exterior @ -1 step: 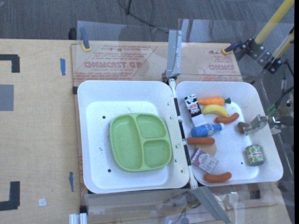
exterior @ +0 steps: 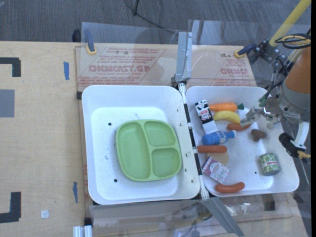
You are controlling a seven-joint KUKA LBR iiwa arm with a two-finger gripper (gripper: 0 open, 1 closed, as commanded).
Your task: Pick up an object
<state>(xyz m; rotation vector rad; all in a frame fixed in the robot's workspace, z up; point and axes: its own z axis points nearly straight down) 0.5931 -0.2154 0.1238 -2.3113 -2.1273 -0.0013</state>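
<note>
The right bin (exterior: 288, 180) holds several toy foods. Along its far left lie a cow-patterned carton (exterior: 202, 110), an orange carrot (exterior: 223, 106) and a yellow banana (exterior: 227, 116). A small reddish sausage (exterior: 238, 127) and a brown lump (exterior: 257, 134) lie nearer the middle. My gripper (exterior: 255, 115) hangs low over the bin's far right part, just right of the banana and above the brown lump. Nothing shows in its grasp. A blue bottle (exterior: 217, 137), a red sausage (exterior: 212, 149), a pink packet (exterior: 216, 170), another sausage (exterior: 229, 187) and a green can (exterior: 269, 164) lie nearer the front.
The left bin (exterior: 98, 132) bears a green divided plate (exterior: 148, 149). A metal divider (exterior: 183, 58) stands behind the seam between the bins. Cables and a yellow pole (exterior: 295, 15) crowd the far right, by the arm's orange band (exterior: 301, 75).
</note>
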